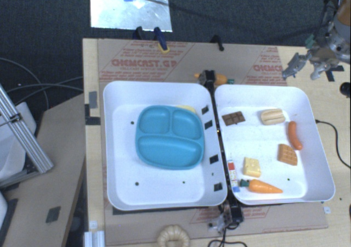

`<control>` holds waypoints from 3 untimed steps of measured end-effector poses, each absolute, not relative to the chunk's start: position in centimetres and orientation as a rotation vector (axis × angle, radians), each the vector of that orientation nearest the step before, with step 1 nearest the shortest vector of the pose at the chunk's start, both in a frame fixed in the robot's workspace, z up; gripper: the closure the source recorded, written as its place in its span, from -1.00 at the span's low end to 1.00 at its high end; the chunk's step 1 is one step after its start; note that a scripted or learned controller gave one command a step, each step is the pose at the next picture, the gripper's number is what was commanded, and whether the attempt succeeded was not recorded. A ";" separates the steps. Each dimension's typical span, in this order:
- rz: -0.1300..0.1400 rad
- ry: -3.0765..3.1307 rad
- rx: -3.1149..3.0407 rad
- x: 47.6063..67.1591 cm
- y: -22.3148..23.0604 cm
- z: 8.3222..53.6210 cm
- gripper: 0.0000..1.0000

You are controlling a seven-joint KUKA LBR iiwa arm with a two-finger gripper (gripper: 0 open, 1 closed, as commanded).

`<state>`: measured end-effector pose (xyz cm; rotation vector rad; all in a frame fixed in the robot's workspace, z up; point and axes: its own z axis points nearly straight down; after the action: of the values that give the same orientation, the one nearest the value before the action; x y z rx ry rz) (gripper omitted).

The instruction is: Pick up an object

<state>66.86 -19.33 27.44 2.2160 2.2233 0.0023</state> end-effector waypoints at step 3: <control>-0.003 2.230 2.215 66.8 -18.3 10.7 -1.00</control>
<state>66.84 -18.28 10.70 2.2145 2.2304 -0.0027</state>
